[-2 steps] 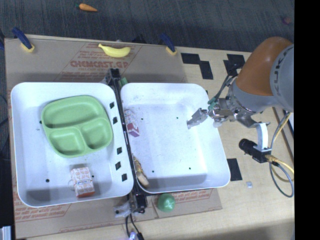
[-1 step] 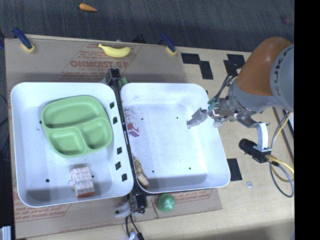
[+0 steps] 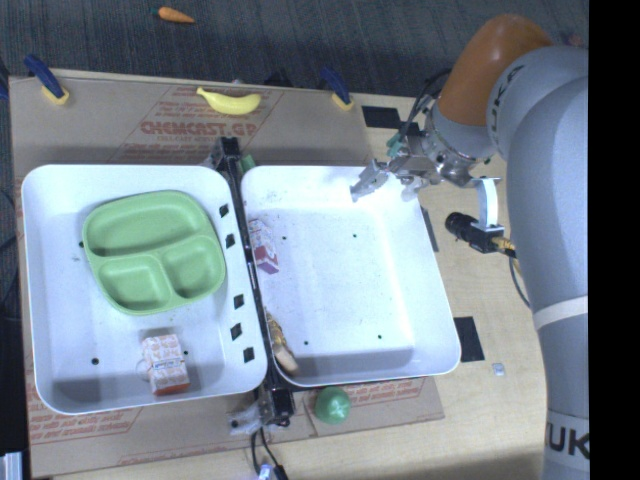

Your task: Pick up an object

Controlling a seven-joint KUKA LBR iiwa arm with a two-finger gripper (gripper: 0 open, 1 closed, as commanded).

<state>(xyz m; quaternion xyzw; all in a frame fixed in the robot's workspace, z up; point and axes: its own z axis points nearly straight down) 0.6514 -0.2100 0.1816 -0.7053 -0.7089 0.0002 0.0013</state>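
Observation:
My gripper [image 3: 386, 185] hovers over the far right corner of the right bin [image 3: 350, 288], open, with nothing between its fingers [image 3: 364, 184]. A small red-and-white packet [image 3: 262, 245] lies against that bin's left wall. A tan object [image 3: 281, 354] rests at its near left corner. In the left bin [image 3: 45, 298] sit a green divided plate [image 3: 152, 250] and a small carton [image 3: 165, 362] close to the front wall. All of these lie well to the left of the gripper.
A yellow banana [image 3: 230, 99] lies on the cardboard behind the bins. A green ball [image 3: 332, 405] sits in front of the right bin. An orange carrot [image 3: 176, 14] is on the floor beyond. Blue clamps [image 3: 47, 78] hold the cardboard's far edge.

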